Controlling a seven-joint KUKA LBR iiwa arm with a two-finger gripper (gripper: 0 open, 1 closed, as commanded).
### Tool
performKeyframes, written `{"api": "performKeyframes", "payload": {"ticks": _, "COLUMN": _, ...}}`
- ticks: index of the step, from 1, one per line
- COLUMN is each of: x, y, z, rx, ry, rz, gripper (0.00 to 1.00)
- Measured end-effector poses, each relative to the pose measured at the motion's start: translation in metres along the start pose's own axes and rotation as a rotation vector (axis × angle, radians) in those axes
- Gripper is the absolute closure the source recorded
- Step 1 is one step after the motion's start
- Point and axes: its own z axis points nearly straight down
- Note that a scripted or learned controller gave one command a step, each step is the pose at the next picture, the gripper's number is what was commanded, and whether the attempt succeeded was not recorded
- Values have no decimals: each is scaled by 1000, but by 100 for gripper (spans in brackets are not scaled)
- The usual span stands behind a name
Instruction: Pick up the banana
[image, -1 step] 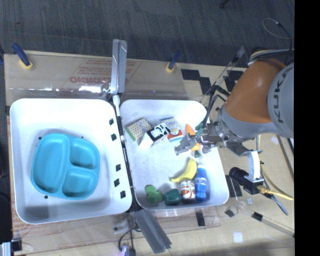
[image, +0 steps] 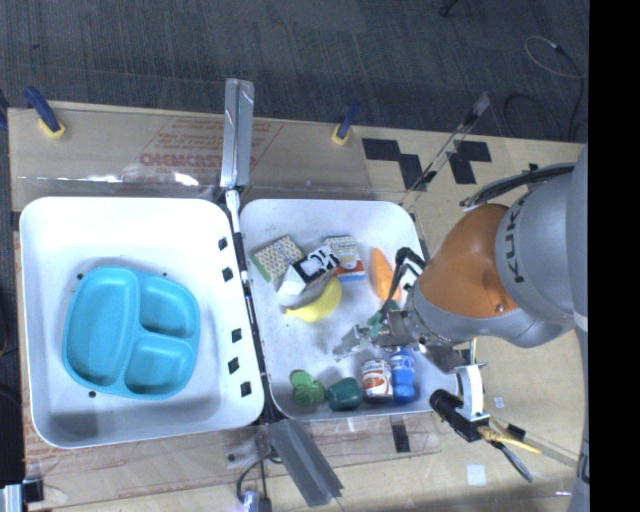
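The yellow banana (image: 316, 301) lies in the middle of the right bin (image: 330, 212), curved, with its upper end against a white and black item (image: 312, 268). My gripper (image: 354, 340) is low in the same bin, just right of and below the banana, and it looks a short way apart from it. The grey arm with its orange band (image: 462, 282) comes in from the right behind it. I see nothing held in the gripper.
Around the banana are a green checkered box (image: 275, 257), a small carton (image: 346, 250) and an orange carrot-like piece (image: 381, 274). Two green items (image: 325, 390), a red-white can (image: 376, 379) and a blue can (image: 402, 375) sit along the front wall. A blue divided plate (image: 130, 330) lies in the left bin (image: 40, 300).
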Motion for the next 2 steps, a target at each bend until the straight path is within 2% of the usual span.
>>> {"api": "performKeyframes", "payload": {"ticks": 1, "x": 0, "y": 0, "z": -10, "rx": 0, "ry": -1, "rz": -6, "gripper": 100}}
{"api": "performKeyframes", "payload": {"ticks": 2, "x": 0, "y": 0, "z": -10, "rx": 0, "ry": -1, "rz": -6, "gripper": 0}}
